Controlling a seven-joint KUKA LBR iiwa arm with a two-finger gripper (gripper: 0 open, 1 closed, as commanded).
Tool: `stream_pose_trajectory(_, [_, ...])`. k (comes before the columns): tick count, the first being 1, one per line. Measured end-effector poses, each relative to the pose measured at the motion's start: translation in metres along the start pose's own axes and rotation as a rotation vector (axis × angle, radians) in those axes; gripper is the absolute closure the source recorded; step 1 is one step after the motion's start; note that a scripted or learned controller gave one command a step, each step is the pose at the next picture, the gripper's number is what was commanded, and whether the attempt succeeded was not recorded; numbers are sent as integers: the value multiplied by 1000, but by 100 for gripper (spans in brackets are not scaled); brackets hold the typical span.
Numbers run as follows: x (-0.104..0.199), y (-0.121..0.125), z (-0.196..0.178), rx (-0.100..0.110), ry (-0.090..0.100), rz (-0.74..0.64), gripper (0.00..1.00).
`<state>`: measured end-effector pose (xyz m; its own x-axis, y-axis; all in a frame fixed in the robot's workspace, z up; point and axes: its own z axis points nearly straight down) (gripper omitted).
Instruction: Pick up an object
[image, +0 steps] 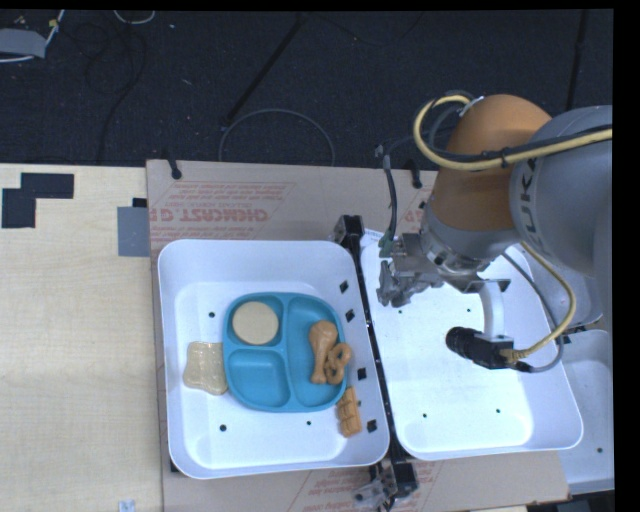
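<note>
1. Dark carpet crossed by loose cables is framing a pale wooden bench (70, 350), where a sheet of printed cardboard (240, 205) is lying under two shallow white bins.
2. Reaching in from the right, the grey arm (560, 190) with its orange band (490, 170) is hanging over the right bin (480, 400), near the divider it shares with the left bin (190, 270).
3. Its gripper (392, 292) is pointing down at the right bin's upper left corner; whether it is spread or pressed together cannot be told from this angle, and nothing is showing between its tips.
4. Every pickable item is sitting in the left bin, well apart from the gripper: a blue divided tray (270, 380) is carrying a round tan disc (254, 322) and a knobbly brown toy (328, 350).
5. A pale flat piece (205, 367) is touching the tray's left edge, and a small orange-brown piece (348, 412) is lying just beside its lower right corner.
6. These are looking like light play-food items, probably rigid or slightly soft; the brown toy's narrow middle is likely offering the surest grip, while the flat disc is probably hard to pinch.
</note>
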<state>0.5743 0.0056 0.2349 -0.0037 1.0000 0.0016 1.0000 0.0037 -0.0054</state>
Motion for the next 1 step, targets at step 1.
stream_pose_trajectory(1, [52,-12,12,0,0,-1,100])
